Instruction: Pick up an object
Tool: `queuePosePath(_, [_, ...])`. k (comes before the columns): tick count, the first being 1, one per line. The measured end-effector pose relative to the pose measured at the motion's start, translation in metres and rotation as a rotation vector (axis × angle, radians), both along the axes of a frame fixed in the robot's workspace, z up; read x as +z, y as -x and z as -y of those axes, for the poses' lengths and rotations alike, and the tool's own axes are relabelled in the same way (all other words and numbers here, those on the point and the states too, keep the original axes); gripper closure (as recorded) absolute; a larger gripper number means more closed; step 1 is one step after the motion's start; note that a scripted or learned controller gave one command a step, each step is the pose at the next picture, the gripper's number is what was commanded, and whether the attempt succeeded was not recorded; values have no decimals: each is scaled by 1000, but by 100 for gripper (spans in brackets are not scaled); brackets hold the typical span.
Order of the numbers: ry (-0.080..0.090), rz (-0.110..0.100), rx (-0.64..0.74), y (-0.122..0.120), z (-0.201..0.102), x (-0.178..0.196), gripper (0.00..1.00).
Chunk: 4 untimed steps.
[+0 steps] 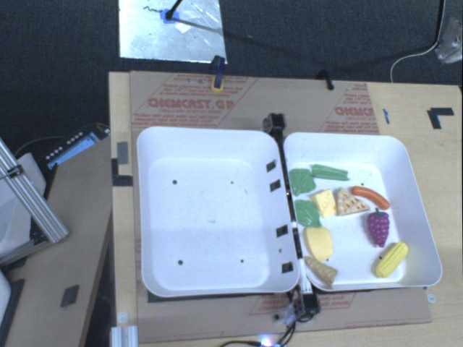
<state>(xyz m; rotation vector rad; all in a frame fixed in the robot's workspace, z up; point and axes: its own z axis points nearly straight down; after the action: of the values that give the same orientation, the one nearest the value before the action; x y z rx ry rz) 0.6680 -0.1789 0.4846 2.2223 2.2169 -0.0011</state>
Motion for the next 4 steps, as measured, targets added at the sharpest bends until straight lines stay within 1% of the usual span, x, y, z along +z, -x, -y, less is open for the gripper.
queuePosePath(1, [-5,8,19,-1,-138,55,100])
queuePosePath(2, [1,2,-2,0,-61,51,100])
queuePosePath(3, [1,0,-3,0,19,33,100])
queuePosePath(4, [0,4,3,0,28,52,100])
